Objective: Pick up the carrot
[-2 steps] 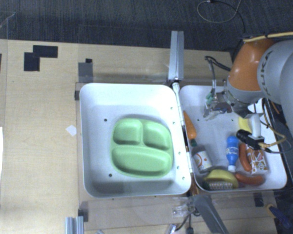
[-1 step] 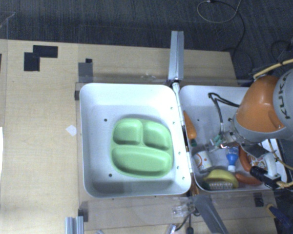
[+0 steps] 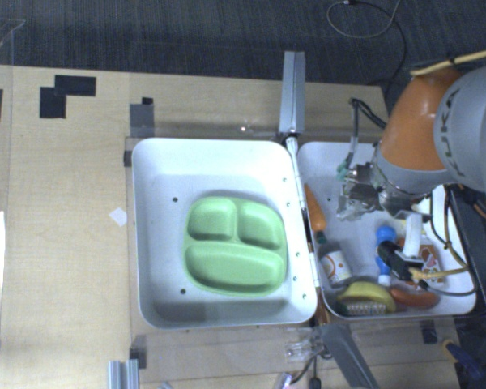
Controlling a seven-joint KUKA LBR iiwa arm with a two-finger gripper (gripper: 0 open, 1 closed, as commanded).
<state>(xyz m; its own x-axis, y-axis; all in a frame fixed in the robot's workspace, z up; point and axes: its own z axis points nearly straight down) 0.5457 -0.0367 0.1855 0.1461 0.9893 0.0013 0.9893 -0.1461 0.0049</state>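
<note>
Carrot (image 3: 312,209) handling is judged easy: light, stiff and slim, best gripped across its middle. The pincer (image 3: 355,197) is seen inside the right bin (image 3: 328,156), near its far edge; how far it is opened cannot be told, and nothing is seen held. The carrot is laid lengthwise along that bin's left wall, just beside the pincer's left.

The arm's gripper (image 3: 355,194) hangs over the right bin (image 3: 352,159). The carrot (image 3: 313,210) lies along that bin's left wall. A green divided tray (image 3: 235,244) sits in the left bin (image 3: 158,217).
</note>
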